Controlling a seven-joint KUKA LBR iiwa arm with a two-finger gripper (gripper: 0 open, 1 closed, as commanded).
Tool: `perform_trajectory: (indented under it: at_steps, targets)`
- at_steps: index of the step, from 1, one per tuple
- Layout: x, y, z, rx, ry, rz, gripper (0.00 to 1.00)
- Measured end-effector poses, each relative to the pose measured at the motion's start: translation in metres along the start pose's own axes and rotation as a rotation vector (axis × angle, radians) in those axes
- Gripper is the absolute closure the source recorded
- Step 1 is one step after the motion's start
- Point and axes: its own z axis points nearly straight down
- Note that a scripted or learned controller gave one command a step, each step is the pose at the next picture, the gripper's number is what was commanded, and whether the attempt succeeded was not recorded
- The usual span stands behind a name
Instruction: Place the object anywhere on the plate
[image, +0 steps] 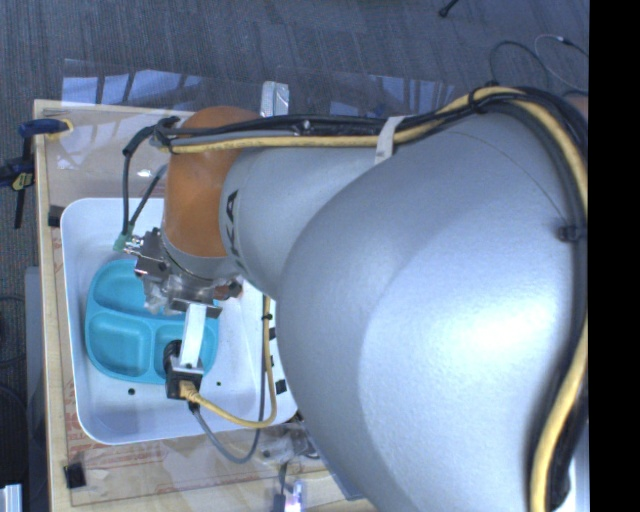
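A light blue divided plate (115, 325) lies in the left white bin (80, 240), toward its left side. My gripper (165, 292) hangs over the plate's right part, under the orange wrist band, and the wrist hides its tips. Nothing shows on the bare sections of the plate. The object to be placed is hidden from me.
The big grey arm covers the right bin and most of the view's right side. A yellow cable (235, 418) loops over the left bin's lower right corner. The bench's wooden edge (45, 300) runs down the left, with a blue clamp (40, 127) at its top.
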Motion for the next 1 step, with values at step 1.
perform_trajectory:
  at_steps: [1]
  targets:
    - [-0.0778,-0.018,-0.0053,0.001,-0.002,0.083,1.0]
